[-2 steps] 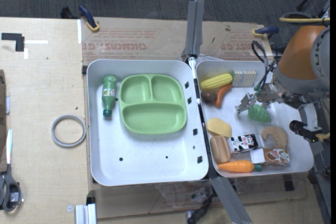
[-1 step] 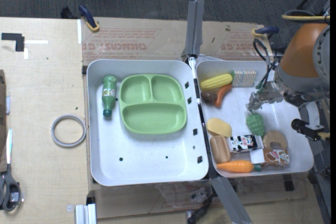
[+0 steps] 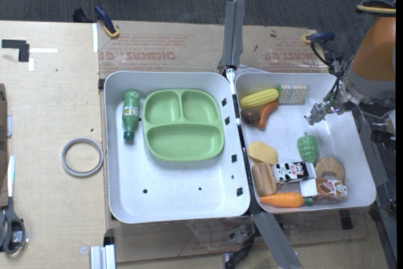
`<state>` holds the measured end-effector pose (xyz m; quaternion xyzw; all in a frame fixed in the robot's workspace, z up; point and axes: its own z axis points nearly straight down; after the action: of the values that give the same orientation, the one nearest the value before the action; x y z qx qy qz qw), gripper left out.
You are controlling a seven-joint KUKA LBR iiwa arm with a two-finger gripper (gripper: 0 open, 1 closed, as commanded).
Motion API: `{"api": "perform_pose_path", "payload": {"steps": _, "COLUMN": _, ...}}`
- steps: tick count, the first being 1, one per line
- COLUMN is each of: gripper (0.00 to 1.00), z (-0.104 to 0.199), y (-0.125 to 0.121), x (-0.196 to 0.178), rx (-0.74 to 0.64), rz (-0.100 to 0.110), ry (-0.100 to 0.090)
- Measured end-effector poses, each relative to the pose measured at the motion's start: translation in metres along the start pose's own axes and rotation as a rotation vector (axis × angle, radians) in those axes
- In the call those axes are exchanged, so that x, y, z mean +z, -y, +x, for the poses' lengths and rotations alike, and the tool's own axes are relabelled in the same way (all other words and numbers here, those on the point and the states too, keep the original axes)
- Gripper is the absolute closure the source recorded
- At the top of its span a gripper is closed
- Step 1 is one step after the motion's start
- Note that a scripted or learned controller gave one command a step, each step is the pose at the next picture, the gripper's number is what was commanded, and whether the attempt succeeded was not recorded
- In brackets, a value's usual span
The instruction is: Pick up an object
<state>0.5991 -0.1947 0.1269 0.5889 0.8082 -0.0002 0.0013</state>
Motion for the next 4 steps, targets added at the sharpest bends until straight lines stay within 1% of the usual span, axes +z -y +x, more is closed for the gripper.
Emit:
{"api": "perform_pose_path", "payload": {"steps": 1, "gripper": 0.0, "z": 0.0, "y": 0.0, "x": 0.0, "rx": 0.0, "rz": 0.0, "ry": 0.0}}
{"api": "perform_pose_path", "payload": {"steps": 2, "gripper": 1.0, "z": -0.001, "y": 0.0, "x": -0.009, "rx": 0.001, "rz": -0.001, "ry": 0.001}}
{"api": "perform_pose_path", "payload": {"steps": 3, "gripper": 0.0, "z": -0.001, "y": 0.0, "x": -0.009, "rx": 0.001, "rz": -0.001, "ry": 0.001}}
{"api": "perform_pose_path", "payload": {"steps": 4, "gripper": 0.0, "z": 0.071, "y": 0.06, "x": 0.036, "rx": 0.054, "rz": 0.004, "ry": -0.004}}
